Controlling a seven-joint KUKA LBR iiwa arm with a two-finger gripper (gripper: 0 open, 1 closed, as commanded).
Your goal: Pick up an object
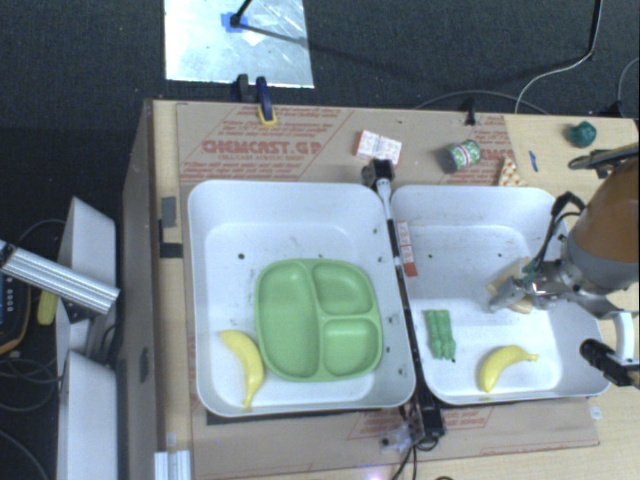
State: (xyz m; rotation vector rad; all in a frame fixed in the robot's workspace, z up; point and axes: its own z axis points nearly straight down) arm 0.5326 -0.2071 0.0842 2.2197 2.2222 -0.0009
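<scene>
My gripper (512, 295) reaches into the right bin (470, 230) from the right and hangs low near the bin's middle right. A yellow banana (503, 365) lies below it, toward the front of that bin. A green bean pod toy (440, 333) rests at the bin's front left. In the left bin (280, 218) a green divided plate (318, 318) sits toward the front, with another yellow banana (245, 364) against its left edge.
The arm's grey body with its orange band (606, 230) covers the right bin's right side. A black divider (398, 268) runs between the bins. A small tin (463, 155) and a white card (377, 147) lie on the bench behind the bins.
</scene>
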